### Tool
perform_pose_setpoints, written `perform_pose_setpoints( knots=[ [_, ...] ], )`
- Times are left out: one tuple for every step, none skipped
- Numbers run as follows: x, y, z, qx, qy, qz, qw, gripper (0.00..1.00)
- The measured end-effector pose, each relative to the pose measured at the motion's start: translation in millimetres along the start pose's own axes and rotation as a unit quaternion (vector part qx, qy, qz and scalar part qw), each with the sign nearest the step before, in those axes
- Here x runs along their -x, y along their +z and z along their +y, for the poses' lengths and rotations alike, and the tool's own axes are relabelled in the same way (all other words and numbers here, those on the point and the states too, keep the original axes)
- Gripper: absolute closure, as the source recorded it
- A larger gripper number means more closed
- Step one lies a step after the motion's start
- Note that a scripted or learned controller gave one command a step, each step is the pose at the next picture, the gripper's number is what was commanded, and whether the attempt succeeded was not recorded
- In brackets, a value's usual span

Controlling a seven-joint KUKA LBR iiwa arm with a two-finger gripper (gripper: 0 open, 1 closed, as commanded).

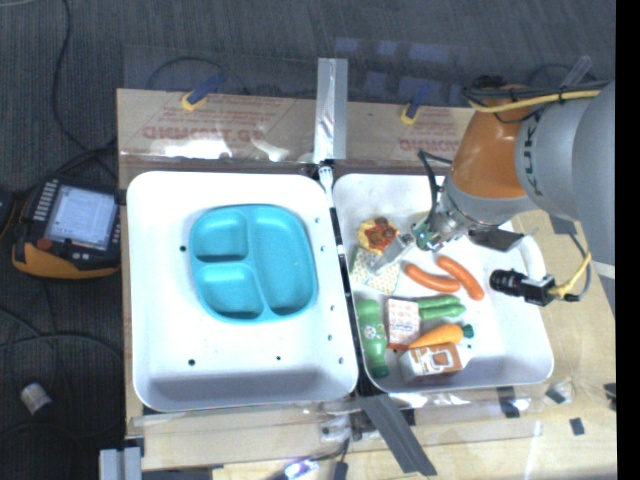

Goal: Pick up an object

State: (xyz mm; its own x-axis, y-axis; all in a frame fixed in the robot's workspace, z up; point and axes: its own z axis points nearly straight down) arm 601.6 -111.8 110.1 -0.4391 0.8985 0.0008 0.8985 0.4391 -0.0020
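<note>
Just fingers (428, 236) low beside sausages (447, 274).

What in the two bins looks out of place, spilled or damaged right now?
Nothing stands out. The blue divided plastic plate lies flat in the left white bin. The toy foods, including two orange sausages, a carrot and a small carton, lie jumbled but inside the right white bin, beside the gripper.
</note>
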Motion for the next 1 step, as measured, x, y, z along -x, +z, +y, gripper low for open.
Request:
perform_pose_setpoints(
  knots=[
    [-0.1,0.0,0.0,0.0,0.0,0.0,1.0,0.0]
  ],
)
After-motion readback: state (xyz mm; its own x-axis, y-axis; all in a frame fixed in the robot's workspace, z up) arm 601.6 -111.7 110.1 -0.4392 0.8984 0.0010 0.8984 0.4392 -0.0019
